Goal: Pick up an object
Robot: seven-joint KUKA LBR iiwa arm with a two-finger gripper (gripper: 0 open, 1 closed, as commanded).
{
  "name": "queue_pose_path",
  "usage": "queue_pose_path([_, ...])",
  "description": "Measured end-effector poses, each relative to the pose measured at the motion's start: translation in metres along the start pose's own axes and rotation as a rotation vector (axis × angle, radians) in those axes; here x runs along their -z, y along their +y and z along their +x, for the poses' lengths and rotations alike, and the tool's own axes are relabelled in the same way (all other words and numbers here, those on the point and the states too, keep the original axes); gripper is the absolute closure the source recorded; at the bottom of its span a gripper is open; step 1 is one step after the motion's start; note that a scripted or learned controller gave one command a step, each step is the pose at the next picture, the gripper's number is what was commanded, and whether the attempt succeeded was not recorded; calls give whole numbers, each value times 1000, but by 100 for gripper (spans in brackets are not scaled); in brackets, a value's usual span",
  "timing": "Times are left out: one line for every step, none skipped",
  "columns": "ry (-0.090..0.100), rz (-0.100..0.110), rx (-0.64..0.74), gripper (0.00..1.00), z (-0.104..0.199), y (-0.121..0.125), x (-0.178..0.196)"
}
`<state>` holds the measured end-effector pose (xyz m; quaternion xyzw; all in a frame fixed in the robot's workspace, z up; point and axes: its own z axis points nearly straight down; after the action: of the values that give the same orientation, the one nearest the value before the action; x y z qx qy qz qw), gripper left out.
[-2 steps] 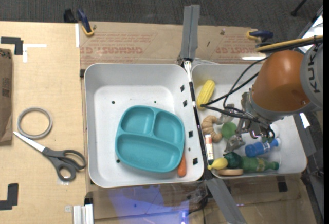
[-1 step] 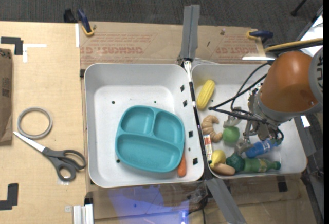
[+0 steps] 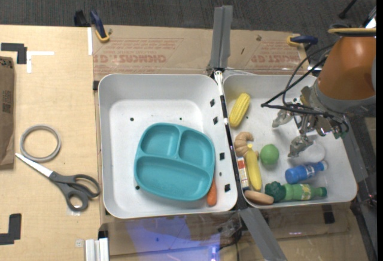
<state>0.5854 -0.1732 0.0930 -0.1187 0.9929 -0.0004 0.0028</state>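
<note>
Two shallow white bins sit side by side on the counter (image 3: 54, 74), and further left on the bare wood lie a roll of tape (image 3: 40, 142) and a pair of grey-handled scissors (image 3: 63, 182), the tape just above the blades. In the left bin (image 3: 119, 104) a teal divided plate (image 3: 175, 161) lies tilted across the floor, three compartments facing up with nothing in them, and a small carrot (image 3: 212, 195) rests against the plate's lower right edge near the bin wall. In the right bin (image 3: 341, 161) are the pickable things: an ear of corn (image 3: 239, 109) lies slanted near the upper left; below it a tan doughnut-like piece (image 3: 243, 143) touches a banana (image 3: 254, 170) that runs down the left side; a green ball (image 3: 270, 154) lies just beside the banana; a hot dog (image 3: 258, 197) lies at the bottom left corner. Along the bottom wall a dark green broccoli-like piece (image 3: 276, 190) meets a green bottle (image 3: 305, 193), and just above them lies a blue bottle (image 3: 304, 172) with a white cap. Over the right half of this bin hangs the claw (image 3: 302, 137), its thin metal fingers pointing down at the bare floor above the blue bottle, with nothing between them; whether they are spread or pressed together I cannot tell.
</note>
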Motion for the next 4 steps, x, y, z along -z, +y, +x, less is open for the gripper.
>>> queue_pose_path([3, -2, 10, 0, 75, 51, 0])
queue_pose_path([2, -1, -60, 0, 105, -24, 0])
queue_pose_path([3, -3, 84, 0, 110, -21, -1])
queue_pose_path([0, -3, 87, 100, 108, -20, 8])
